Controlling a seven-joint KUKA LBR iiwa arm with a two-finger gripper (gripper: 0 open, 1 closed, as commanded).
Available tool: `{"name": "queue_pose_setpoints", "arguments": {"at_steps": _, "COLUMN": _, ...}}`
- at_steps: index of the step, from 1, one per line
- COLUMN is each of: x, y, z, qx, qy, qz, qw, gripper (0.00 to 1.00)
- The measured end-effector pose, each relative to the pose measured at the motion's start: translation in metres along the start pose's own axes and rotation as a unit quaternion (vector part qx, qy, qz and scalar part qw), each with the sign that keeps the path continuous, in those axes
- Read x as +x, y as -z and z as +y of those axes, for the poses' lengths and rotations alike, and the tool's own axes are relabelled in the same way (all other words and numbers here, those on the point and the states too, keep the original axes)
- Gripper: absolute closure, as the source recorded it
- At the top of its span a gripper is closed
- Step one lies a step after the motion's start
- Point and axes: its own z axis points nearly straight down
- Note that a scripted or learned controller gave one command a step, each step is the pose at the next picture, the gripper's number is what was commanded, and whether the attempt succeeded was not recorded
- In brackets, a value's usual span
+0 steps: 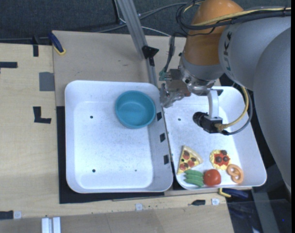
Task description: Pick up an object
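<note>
Hovers at the right bin's (251,149) far-left corner; end effector (169,97) opening impossible to tell. Best lowered squarely over one item, perhaps the pizza slice (188,159), before closing.

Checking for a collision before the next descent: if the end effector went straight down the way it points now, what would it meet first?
Probably the bare floor of the right bin near its upper left corner, close to the wall shared with the left bin. The end effector sits just right of the blue bowl, but depth is unclear from this slanted view.
</note>
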Motion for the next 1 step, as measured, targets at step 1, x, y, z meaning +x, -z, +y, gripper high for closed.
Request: {"name": "queue_pose_setpoints", "arguments": {"at_steps": 1, "x": 0.0571, "y": -0.018, "z": -0.0006, "qx": 0.0, "qy": 0.0, "qz": 0.0, "qw": 1.0, "gripper": 1.0}}
